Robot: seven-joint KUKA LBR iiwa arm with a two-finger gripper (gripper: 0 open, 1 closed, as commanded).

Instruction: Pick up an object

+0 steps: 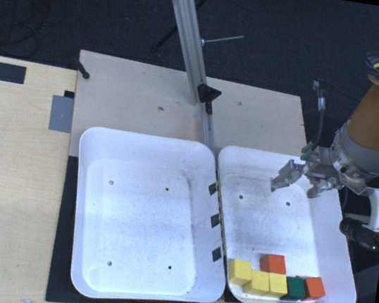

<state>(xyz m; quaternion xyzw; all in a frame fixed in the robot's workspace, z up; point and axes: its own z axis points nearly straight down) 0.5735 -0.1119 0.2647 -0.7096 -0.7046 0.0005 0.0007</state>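
1. we see our hand [300,179] hovering over the far part of the right bin [320,225]; its fingers look spread apart, with nothing between them.
2. the things we could pick lie well apart from it, crowded into the near corner of that bin: a yellow block [240,270], a second yellow block [268,283], a red block [273,263], a green block [295,288] and an orange block [314,287].
3. they sit touching one another and close against the bin's near wall, which we judge leaves little room for a finger to slip between.
4. the left bin [97,147] sits beside it on the worktop [141,97].
5. we judge the pick has not begun; the hand must first travel toward the near corner.
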